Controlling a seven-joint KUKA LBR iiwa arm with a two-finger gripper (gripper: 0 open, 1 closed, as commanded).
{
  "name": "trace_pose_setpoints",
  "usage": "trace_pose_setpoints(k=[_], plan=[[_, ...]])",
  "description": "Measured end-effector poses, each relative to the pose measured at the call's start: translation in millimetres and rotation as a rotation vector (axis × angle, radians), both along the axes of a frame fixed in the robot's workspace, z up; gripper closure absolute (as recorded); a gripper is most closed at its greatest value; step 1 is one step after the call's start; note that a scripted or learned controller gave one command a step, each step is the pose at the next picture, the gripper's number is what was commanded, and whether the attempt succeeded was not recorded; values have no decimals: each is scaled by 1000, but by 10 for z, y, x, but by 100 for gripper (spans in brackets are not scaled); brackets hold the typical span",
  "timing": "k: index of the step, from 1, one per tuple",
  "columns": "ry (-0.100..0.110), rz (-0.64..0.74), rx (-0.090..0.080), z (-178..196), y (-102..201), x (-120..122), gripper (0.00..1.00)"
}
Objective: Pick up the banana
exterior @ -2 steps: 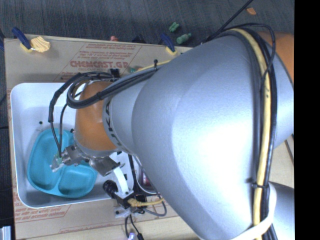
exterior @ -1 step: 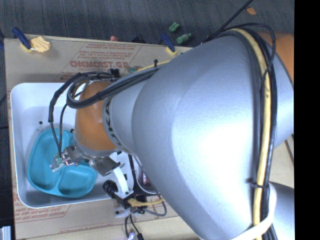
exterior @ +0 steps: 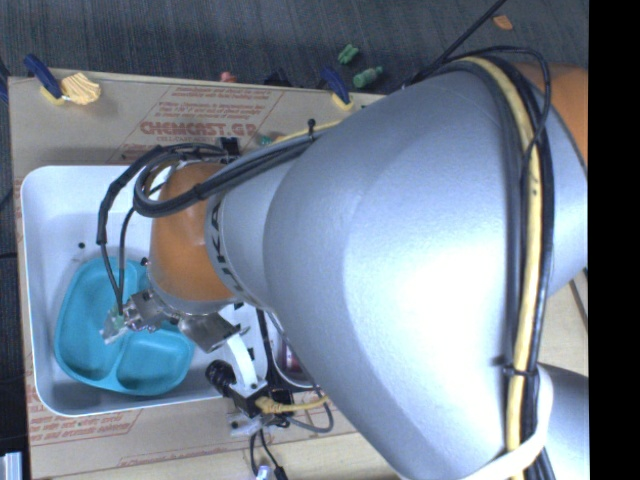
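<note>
— Grey arm (exterior: pixel 420 268) covers most of my view; what's under it?
— Left bin (exterior: pixel 50 193), with a blue dish (exterior: pixel 90 333) in its near corner. My gripper (exterior: pixel 135 318) sits over that dish.
— Claw apart or together?
— I can't tell from here.
— And the banana?
— I can't make it out.

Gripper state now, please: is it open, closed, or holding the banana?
Gripper: cannot be told. It is low in the left white bin, over a blue bowl, with the arm above it.
</note>
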State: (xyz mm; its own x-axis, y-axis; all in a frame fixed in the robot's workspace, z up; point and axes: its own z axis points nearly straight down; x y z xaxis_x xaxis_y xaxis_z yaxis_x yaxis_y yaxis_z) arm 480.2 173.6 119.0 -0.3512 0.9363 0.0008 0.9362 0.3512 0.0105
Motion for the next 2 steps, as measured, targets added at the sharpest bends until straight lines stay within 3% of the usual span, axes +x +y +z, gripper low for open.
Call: trace_pose_setpoints(k=[2], plan=[[0,0,0,0,0,0,0]])
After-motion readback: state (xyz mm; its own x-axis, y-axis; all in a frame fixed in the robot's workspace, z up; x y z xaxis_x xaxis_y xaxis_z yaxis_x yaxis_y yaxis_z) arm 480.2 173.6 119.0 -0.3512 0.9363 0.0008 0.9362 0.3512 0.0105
